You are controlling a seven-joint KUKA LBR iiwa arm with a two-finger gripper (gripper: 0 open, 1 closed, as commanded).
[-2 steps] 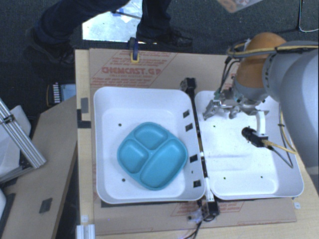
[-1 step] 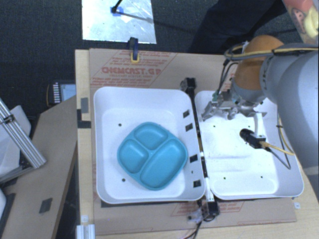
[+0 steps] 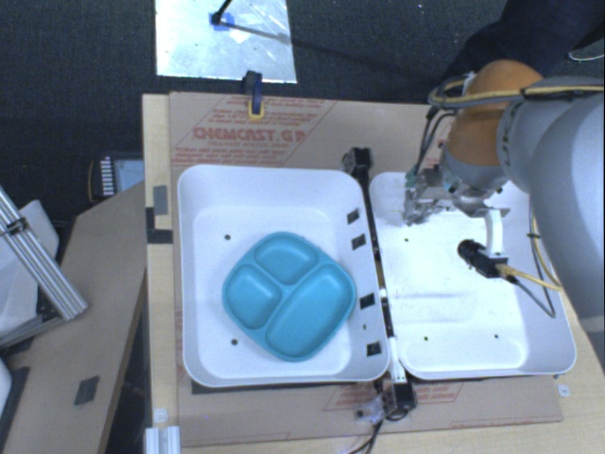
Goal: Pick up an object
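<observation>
A smooth blue plate (image 3: 287, 294) is lying flat in the left white bin (image 3: 203, 201). The plate is shaped like a rounded square, it is turned at a slant, and it has three shallow dips in it. It looks like shiny plastic.

The right white bin (image 3: 473, 334) is sitting just beside the left one, and black clips (image 3: 368, 301) are showing along the edge where they meet. Both bins are shallow with rounded corners, and they are resting on a brown cardboard sheet (image 3: 255, 130) with red letters, on the surface.

The grey arm (image 3: 553, 168) with its orange band is reaching over the far end of the right bin. The claw (image 3: 416, 214) is pointing down near the bin's back left corner, well apart from the plate. I cannot tell whether it is released or clenched, and nothing is showing in it.
</observation>
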